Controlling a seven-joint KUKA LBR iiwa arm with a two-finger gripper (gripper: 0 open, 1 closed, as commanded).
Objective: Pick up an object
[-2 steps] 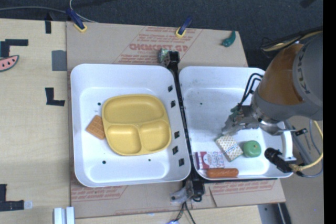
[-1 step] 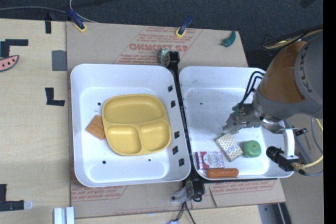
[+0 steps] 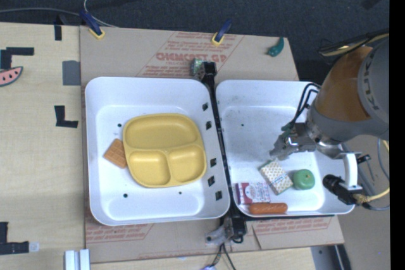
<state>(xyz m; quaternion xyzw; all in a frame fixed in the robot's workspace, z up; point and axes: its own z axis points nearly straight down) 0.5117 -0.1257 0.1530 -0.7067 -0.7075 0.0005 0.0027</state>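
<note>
Fingers (image 3: pixel 282 148) low inside the right bin (image 3: pixel 253 104), at the end of the arm (image 3: pixel 345 101) and angled down toward the bin floor. Open or clenched: cannot tell, too small and dark against the wrist hardware. Nothing seen between them, so no grasp to claim.

Just below the fingers, very close but apart as far as can be made out: a checked packet (image 3: pixel 276 176), lying flat and skewed. Probably the target, being the nearest thing and the one in line with the tilt. Right of that packet, and below-right of the fingers: a green lump (image 3: pixel 304 179). Below-left: a red-and-white wrapper (image 3: pixel 252 191) against the front wall. Farthest below: a sausage (image 3: pixel 268 207), flat along the same wall.

All four crowded into the near corner, likely why the wrist is leaned over rather than upright. Open bin floor up and left of the fingers.

Well off to the left, in the other bin (image 3: pixel 101 98): a yellow divided plate (image 3: pixel 166 150), with a cracker (image 3: pixel 115 152) tucked against its far edge. Neither in play, to judge by the pose.

Task not yet done: every object resting on a bin floor. Next call, by this reading: drop onto the checked packet squarely, minding the green lump alongside.
</note>
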